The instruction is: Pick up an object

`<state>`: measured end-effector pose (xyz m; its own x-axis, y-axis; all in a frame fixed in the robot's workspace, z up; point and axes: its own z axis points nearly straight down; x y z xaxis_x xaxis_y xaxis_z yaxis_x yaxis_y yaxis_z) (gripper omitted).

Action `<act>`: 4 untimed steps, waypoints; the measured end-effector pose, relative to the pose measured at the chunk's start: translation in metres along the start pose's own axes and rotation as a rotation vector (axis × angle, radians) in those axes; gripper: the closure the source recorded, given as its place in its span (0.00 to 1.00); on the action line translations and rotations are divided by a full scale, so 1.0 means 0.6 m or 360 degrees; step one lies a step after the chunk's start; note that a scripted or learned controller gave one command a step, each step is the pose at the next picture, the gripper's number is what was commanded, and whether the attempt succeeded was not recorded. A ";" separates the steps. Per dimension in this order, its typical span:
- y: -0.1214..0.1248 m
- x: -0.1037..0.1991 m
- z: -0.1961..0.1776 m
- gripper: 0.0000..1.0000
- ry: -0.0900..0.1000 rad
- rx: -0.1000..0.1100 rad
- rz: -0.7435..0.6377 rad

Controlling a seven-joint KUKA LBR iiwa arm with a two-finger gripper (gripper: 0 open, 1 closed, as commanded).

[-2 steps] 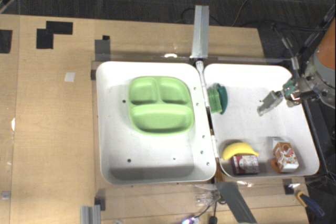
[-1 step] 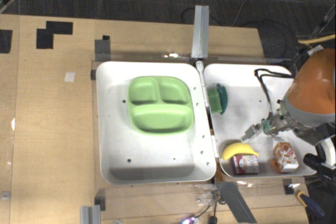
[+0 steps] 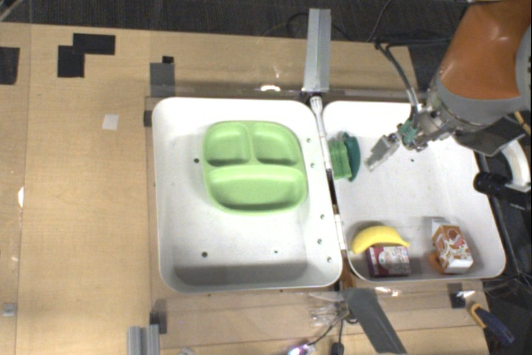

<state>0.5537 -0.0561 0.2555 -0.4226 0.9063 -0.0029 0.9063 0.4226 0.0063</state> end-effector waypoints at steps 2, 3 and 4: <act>0.078 -0.150 0.169 0.00 -0.0002 0.0001 0.0053; 0.082 -0.207 0.151 0.00 -0.0005 -0.0003 -0.0016; 0.139 -0.158 0.234 0.00 -0.0017 -0.0019 -0.0059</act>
<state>0.6703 -0.1066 0.1157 -0.4559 0.8899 -0.0141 0.8898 0.4561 0.0177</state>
